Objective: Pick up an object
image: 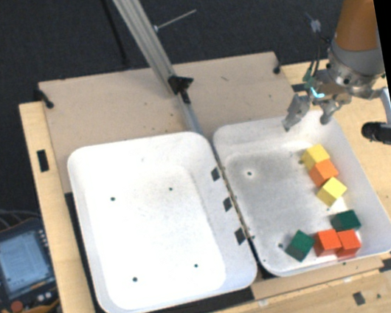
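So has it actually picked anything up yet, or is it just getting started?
Nothing is picked up yet. The pincer hangs over the upper edge of the right bin with its two fingers spread and nothing between them. All the blocks lie in that bin: a yellow block, an orange block, another yellow one, two green ones and two more orange near the lower edge. Reaching, gripping and lifting are all left.

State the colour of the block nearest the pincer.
Yellow: the block sits just below the pincer, clearest in the camera view.
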`<state>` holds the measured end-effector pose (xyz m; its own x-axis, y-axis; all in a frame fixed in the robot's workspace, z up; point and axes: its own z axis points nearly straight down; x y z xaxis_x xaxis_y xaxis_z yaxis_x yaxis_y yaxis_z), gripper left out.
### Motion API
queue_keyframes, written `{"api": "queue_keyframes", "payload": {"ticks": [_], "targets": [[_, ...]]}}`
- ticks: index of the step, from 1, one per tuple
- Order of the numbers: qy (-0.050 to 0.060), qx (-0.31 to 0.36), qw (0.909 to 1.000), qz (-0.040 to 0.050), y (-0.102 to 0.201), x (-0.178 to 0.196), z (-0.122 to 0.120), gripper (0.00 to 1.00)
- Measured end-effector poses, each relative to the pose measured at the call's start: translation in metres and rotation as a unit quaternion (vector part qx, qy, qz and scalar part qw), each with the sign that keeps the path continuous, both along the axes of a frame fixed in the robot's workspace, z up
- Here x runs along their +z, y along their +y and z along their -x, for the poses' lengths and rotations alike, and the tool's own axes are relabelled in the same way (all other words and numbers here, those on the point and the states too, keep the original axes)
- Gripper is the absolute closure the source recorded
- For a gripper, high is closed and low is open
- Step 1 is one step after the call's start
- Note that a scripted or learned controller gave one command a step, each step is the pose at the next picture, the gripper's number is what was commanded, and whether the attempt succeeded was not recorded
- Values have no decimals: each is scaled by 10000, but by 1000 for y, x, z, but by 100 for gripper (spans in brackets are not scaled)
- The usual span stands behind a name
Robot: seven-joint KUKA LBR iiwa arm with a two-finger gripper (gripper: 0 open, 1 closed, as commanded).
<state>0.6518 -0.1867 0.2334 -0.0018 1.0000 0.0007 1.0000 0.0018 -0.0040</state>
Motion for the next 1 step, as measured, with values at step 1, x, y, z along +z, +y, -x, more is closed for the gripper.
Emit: {"api": "queue_keyframes", "payload": {"ticks": [1], "targets": [[-21,13,10000,19,-1,3,-1,0]]}}
